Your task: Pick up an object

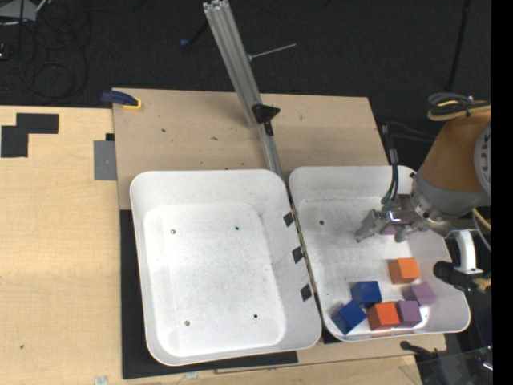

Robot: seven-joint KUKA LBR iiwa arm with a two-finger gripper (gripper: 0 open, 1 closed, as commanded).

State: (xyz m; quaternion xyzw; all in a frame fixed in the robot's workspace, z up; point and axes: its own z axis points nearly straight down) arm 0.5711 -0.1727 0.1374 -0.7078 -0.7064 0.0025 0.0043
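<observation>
Orange, blue and purple blocks [385, 301] cluster in right bin's [337, 191] near corner.

Both bins are white: the left bin [212, 327] and the right bin [337, 191]. At lower right lie two blue blocks [366, 292] [349, 317], two orange blocks [404, 269] [385, 315] and two purple blocks [420, 293] [409, 313]. The bench [56, 239] is pale wood; the arm [453, 159] is grey and orange.

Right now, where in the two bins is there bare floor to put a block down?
The left bin has bare floor from wall to wall. In the right bin, the far-left part is free, between the divider and the tool. The near right corner is crowded: two blue blocks, two orange blocks and two purple blocks sit close together.
</observation>
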